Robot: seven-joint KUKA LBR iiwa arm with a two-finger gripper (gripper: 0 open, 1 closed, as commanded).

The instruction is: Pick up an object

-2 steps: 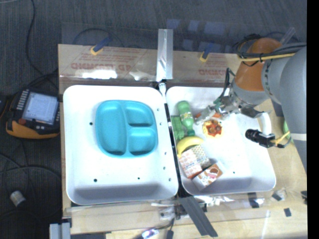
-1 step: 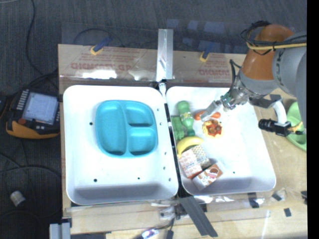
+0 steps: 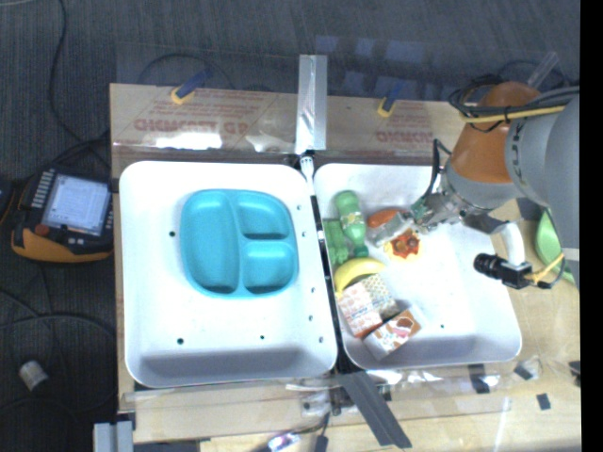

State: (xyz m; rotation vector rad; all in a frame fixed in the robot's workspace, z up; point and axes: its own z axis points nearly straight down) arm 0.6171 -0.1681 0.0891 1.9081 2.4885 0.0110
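Note:
The right bin point(image 3: 471, 299) holds a cluster of objects along its left side. A green bottle point(image 3: 347, 219) lies near the divider, with a yellow banana-like piece point(image 3: 356, 271) below it. Two small cartons point(image 3: 369, 304) point(image 3: 394, 331) sit toward the front. An orange-red item point(image 3: 384, 219) and a red and yellow piece point(image 3: 405, 244) lie in the middle. My gripper point(image 3: 429, 211) is low in the bin's back half, just right of the orange-red item and above the red and yellow piece. The grey arm with its orange band point(image 3: 485, 149) rises behind it.
The left bin point(image 3: 151, 328) bears a blue divided tray point(image 3: 238, 240). A metal post point(image 3: 312, 102) stands behind the divider between the bins. A black cable fitting point(image 3: 497, 267) and a green object point(image 3: 548, 236) hang at the right bin's right edge.

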